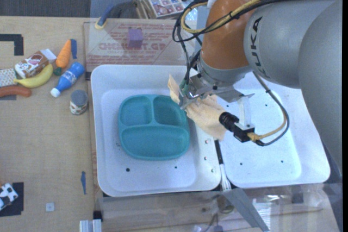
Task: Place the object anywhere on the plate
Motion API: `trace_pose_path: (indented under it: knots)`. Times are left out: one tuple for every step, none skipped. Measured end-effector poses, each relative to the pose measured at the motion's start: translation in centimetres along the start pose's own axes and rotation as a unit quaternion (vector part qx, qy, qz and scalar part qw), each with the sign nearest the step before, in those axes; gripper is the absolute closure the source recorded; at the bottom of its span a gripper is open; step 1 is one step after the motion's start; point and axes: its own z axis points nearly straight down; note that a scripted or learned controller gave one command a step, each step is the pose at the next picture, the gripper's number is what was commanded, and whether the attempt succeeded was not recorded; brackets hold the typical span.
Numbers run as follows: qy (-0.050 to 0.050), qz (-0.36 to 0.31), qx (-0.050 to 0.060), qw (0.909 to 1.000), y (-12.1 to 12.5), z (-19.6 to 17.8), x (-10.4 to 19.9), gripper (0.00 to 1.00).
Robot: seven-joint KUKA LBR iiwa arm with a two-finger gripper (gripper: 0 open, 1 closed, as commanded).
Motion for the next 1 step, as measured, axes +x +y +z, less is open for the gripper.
trace_pose_path:
  knots:
    - [0.0,0.001,0.0,1.0,-0.02,-0.01,-0.08,0.0]
